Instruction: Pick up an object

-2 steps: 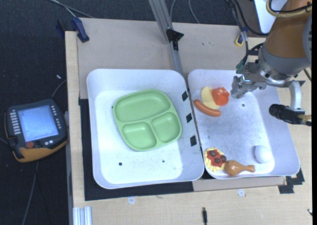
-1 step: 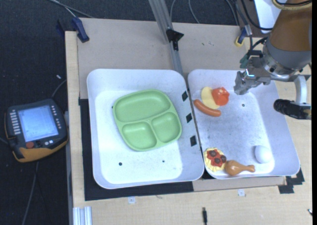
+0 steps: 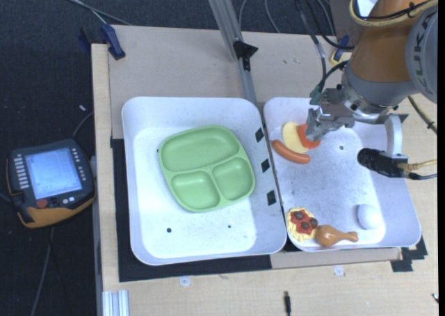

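At far left of the frame sits a teach pendant (image 3: 49,181), off the bench; moving right, a green divided plate (image 3: 206,168) lies in the left bin (image 3: 139,127). Right of centre, in the right bin (image 3: 389,189), I see a sausage (image 3: 290,152) touching a yellow slice (image 3: 293,136), and my gripper (image 3: 314,129) low over a red piece (image 3: 310,142) beside them. I judge this the reach-and-close step; next comes a firm close, then a straight lift. Whether anything is gripped I cannot tell: the wrist hides the tips. Lower right lie a pizza slice (image 3: 301,222), a drumstick (image 3: 335,236) and a white egg (image 3: 368,216).
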You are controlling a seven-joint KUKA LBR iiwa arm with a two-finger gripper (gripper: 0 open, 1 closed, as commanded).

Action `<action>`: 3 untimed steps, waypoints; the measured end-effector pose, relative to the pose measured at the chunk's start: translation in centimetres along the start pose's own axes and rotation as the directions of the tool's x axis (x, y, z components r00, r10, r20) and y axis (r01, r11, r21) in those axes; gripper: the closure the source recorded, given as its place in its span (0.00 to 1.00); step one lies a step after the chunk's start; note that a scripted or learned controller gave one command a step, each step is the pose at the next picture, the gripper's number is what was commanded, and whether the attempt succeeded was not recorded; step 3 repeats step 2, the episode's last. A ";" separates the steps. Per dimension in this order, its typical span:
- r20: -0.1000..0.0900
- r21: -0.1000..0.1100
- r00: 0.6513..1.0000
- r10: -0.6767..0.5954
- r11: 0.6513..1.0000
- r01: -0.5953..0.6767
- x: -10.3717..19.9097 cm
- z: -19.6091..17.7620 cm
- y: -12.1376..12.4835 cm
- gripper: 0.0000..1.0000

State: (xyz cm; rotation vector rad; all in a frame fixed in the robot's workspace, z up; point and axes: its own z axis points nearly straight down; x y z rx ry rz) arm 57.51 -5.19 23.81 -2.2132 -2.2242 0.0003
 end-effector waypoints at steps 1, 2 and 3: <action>-0.001 0.001 1.000 -0.002 1.000 0.002 5.6 1.3 -0.7 1.00; -0.001 0.000 1.000 -0.001 1.000 0.001 10.6 1.8 -0.7 1.00; -0.001 0.000 1.000 -0.001 1.000 0.001 10.6 1.8 -0.7 1.00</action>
